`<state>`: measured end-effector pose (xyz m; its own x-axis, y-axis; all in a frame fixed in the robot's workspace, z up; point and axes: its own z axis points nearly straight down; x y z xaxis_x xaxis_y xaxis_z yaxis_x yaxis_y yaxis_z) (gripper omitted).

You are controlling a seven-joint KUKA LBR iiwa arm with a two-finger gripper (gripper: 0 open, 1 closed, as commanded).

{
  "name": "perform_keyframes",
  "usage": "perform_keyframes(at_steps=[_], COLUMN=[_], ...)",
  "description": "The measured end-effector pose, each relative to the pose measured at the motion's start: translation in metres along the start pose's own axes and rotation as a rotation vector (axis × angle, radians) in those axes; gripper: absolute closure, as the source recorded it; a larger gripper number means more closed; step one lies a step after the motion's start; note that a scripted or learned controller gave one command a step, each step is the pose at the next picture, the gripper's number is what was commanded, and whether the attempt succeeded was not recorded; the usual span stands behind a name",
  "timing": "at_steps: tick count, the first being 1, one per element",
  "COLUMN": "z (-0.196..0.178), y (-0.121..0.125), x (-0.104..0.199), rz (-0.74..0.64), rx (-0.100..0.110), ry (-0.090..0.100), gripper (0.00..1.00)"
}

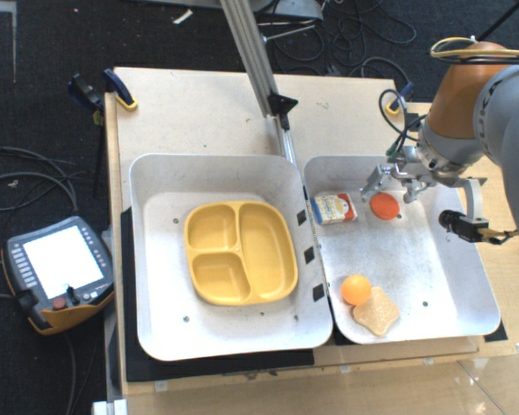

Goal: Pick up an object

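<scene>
- red round object (385,206) lies in the right bin (450,292), at its far end, on the bin floor
- tool (392,184) sits right at the red round object, just above and behind it from the camera's slant; metal fingers reach down on both sides of it, touching or nearly so
- tool fingers spread about as wide as the red round object; can't tell if they actually clamp it or if it is off the floor
- arm (467,111) comes in from the right of the red round object, orange band above the wrist, grey link beyond it
- small carton (334,208) with a blue and white label lies just left of the red round object, near but apart, on its side
- orange ball (356,290) is well nearer the camera than the red round object, same bin
- tan bread-like piece (376,312) touches the orange ball on its near right side
- left bin (156,188) is left of the red round object, edge to edge with the right bin
- yellow divided plate (240,252) lies in the middle of the left bin, three compartments
- tabletop (199,115) carries both bins
- handheld pendant (56,271) with a screen sits on the dark floor, far left of the red round object, off the tabletop
</scene>
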<state>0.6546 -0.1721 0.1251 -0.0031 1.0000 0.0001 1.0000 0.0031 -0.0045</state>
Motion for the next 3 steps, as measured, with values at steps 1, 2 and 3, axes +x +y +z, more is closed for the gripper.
perform_keyframes(at_steps=[1, 2, 3], z=[-0.014, -0.069, -0.134], y=[0.002, 0.003, 0.006], x=[0.0, -0.01, -0.008], rz=[-0.001, 0.003, 0.0], rx=[-0.007, -0.012, -0.014], ry=[-0.002, -0.003, -0.003], gripper=[1.0, 1.0, 1.0])
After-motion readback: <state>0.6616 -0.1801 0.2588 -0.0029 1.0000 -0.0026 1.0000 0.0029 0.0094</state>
